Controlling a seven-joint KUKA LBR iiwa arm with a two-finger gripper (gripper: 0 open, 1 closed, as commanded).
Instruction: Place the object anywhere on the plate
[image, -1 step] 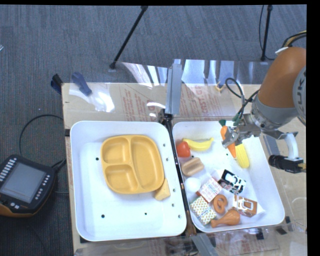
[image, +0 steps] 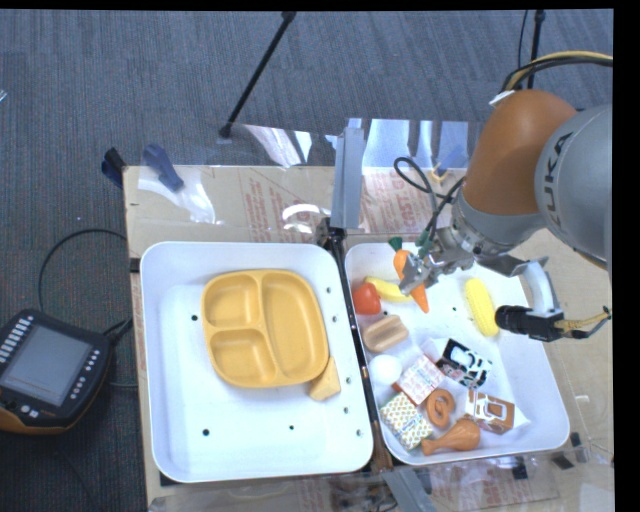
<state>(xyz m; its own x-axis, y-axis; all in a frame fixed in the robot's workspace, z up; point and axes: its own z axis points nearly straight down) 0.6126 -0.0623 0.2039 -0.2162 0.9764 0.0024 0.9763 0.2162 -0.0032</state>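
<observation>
My pincer is hanging over the far left part of the right bin, pinching a toy carrot that is dangling above a banana and a tomato. The yellow plate is sitting in the left bin, well apart.

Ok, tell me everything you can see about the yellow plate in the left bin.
The yellow plate looks like smooth moulded plastic, a rounded rectangle with three compartments: two smaller ones on its left side, one larger on the right. It lies flat and slightly rotated on the floor of the left bin, towards the upper middle. Nothing is in its compartments. A tan wedge-shaped piece sits against its lower right corner.
</observation>
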